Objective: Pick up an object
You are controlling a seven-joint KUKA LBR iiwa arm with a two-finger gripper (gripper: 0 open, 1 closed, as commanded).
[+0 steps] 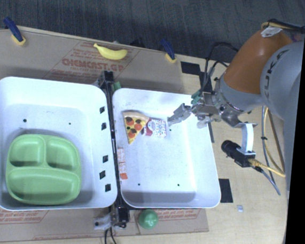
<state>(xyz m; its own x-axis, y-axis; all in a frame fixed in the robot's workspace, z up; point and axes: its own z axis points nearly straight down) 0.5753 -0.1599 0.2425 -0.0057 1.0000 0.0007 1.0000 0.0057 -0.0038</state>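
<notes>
your table (251,209) carries printed cardboard under two glossy white bins, over dark carpet. the claw (175,115) hangs beside a flat pizza slice (134,126); you can't tell its opening.

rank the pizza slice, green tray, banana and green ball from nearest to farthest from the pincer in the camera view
From the pincer, in the right bin:
1. Pizza slice, beside it in the same bin.
2. Banana, on the cardboard beyond the bins.
3. Green ball, on the cardboard at the near edge; close to the banana's distance, so this order is loose.
4. Green tray, in the left bin.

Even overhead light, soft shadows, slight blur
</notes>
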